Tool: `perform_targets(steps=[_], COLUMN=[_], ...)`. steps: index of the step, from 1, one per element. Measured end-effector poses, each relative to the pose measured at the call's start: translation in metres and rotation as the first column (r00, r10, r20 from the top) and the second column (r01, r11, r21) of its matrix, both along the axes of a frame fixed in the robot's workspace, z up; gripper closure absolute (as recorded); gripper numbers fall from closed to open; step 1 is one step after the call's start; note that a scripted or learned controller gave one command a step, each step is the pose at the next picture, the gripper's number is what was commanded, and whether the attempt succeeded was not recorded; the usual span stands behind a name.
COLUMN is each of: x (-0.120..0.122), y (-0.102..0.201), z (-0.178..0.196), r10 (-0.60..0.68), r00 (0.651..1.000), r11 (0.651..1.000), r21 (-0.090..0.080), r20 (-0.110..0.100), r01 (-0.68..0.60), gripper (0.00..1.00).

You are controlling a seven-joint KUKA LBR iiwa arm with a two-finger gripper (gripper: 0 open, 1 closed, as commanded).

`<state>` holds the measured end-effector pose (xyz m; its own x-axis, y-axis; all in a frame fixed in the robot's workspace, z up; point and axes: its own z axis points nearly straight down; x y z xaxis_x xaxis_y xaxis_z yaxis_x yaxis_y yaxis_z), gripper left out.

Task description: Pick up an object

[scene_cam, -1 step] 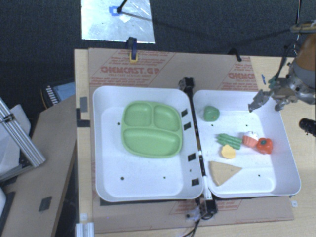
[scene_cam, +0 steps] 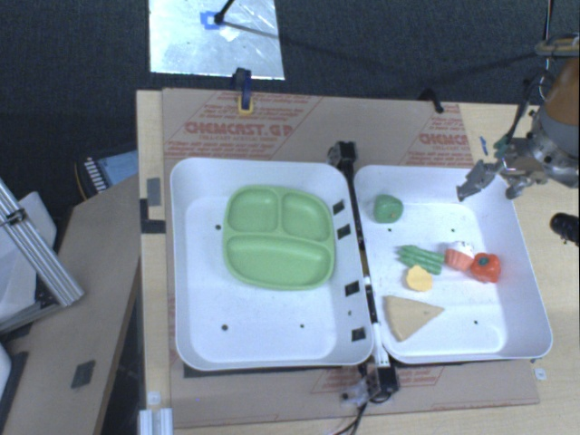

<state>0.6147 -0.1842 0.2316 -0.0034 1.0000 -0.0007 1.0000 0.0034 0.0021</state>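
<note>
The gripper (scene_cam: 494, 181) is hanging over the upper right corner of the right bin (scene_cam: 517, 333), its two fingers splayed apart with nothing between them, so it is standing released and empty. One fingertip is pointing down-left toward the bin floor; the other is sitting further right, near the bin's rim. The arm behind it is being cut off by the frame's right side, so only the wrist and a little of the orange band are showing.

Five objects are lying in the right bin, all well apart from the gripper. A round green piece (scene_cam: 388, 208) is resting near the bin's upper left corner. Lower down, a bunch of green beans (scene_cam: 421, 258) is lying near the middle, with a small yellow disc (scene_cam: 419, 279) just below it, touching or nearly so; which is hard to tell. To their right an orange carrot-like piece (scene_cam: 459, 258) with a white end is sitting against a red tomato-like piece (scene_cam: 486, 267); their exact shapes are too small to make out. A tan wedge (scene_cam: 411, 316) is lying nearest the front edge.

The left bin (scene_cam: 195, 333) is holding one pale green divided plate (scene_cam: 277, 236) with three compartments, lying flat near its middle.
</note>
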Motion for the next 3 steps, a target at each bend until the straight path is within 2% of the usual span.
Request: perform_targets(steps=[3], x=[0.000], y=[0.014], z=[-0.149], r10=[0.001], r00=[1.000], r11=[1.000], r21=[0.001], r20=[-0.003], r01=[-0.001], gripper=[0.00])
